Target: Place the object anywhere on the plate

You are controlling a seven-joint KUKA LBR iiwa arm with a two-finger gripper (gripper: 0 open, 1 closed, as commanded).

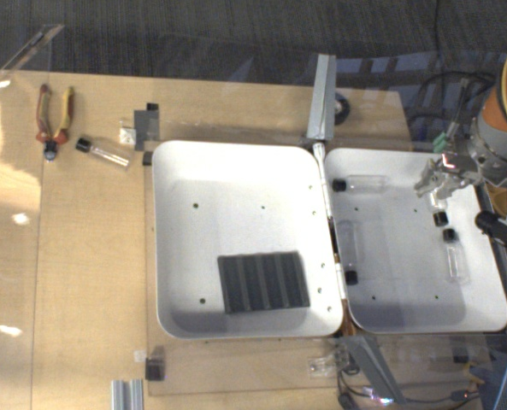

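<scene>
Clear tubes with black caps [452,254] are what I take to be the task's objects, though they are small and faint against the white: one lies near the right edge of the right bin [424,310], another [360,182] lies near that bin's far left corner, and a third [347,250] runs along its left wall. For the plate I see a dark ribbed slab [262,282] lying flat in the near part of the left bin [236,165], well apart from all three tubes. My gripper [441,178] hangs over the far right part of the right bin, with the arm [501,126] coming in from the right. I cannot tell how it stands, and I see nothing in it. On the bench [73,254] to the left lie red-handled pliers [53,118] and one more capped tube [103,151].
</scene>
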